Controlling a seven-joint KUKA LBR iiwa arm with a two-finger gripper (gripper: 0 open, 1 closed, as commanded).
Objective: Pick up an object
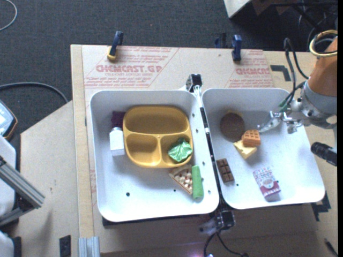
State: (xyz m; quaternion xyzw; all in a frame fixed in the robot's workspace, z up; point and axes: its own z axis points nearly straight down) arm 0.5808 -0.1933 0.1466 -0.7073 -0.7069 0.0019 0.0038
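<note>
Even, soft overhead light fills the bench, and the two white bins (pixel 155 202) come out bright, nearly washed out, against the dark floor (pixel 64 15). Shadows are faint and short, just a thin dark rim under the yellow tray (pixel 155 123). The picture is a little soft and grainy, and the orange arm (pixel 325 71) at the right looks blurred.
</note>
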